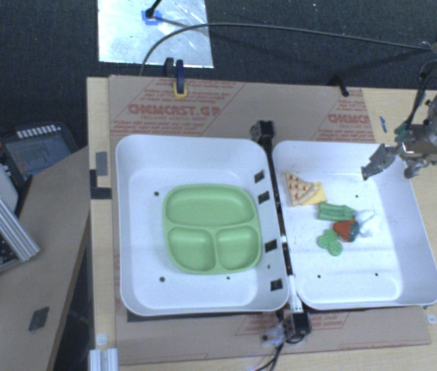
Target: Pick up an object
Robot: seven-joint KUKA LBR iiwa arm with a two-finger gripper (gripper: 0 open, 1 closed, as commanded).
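The right bin (404,284) holds a cluster of small toy foods. A pizza-like wedge (298,187) lies on a yellow piece (315,195) at the bin's left. Below them are a green oblong item (336,212), a red item (345,229) and a small green piece (329,243). My gripper (390,168) hangs over the bin's upper right, above and to the right of the cluster. Its fingers stand open with nothing between them, and the arm's wrist reaches in from the right edge.
The left bin (137,284) carries a green divided plate (209,229). A black divider strip (274,207) with clips runs between the bins. Cables and a silver sheet (155,20) lie beyond the bench's far edge.
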